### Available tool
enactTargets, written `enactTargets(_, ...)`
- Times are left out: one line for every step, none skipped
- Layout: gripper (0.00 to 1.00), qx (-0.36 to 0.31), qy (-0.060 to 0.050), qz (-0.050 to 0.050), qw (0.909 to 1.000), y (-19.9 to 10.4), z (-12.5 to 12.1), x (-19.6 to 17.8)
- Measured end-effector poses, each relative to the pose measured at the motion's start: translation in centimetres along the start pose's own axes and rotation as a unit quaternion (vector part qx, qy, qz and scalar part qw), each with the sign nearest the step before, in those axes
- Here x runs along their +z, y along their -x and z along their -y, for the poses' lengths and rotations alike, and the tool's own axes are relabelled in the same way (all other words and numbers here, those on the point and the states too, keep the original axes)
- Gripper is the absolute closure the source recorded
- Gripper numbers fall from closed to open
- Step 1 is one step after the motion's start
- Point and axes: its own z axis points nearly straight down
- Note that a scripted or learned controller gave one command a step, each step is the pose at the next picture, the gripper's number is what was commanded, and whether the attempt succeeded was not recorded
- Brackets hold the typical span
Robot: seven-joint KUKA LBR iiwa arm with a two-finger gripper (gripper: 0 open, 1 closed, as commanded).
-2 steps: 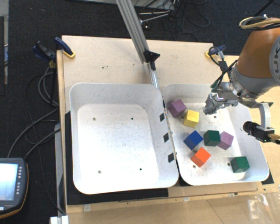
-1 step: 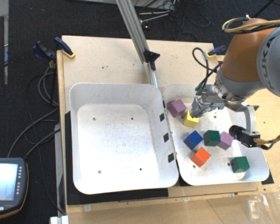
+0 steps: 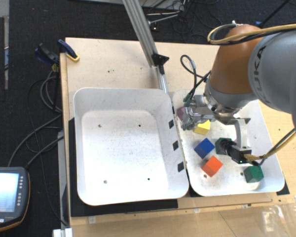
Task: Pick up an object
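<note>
In the right bin lie a yellow block, a blue block, an orange block and a green block. A small purple thing peeks out at that bin's left wall. My gripper hangs low over the upper left part of the right bin, just left of the yellow block and beside the purple thing. The wrist and arm hide much of the bin's far half.
The left bin sits beside the right one, sharing a raised rim in the middle. A slanted metal pole comes down to the bench behind the bins. Blue and yellow clamps lie at the bench's far left corner.
</note>
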Motion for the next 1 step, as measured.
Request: enactTargets(1.0, 0.0, 0.0, 0.0, 1.0, -5.62, 2.57, -0.15)
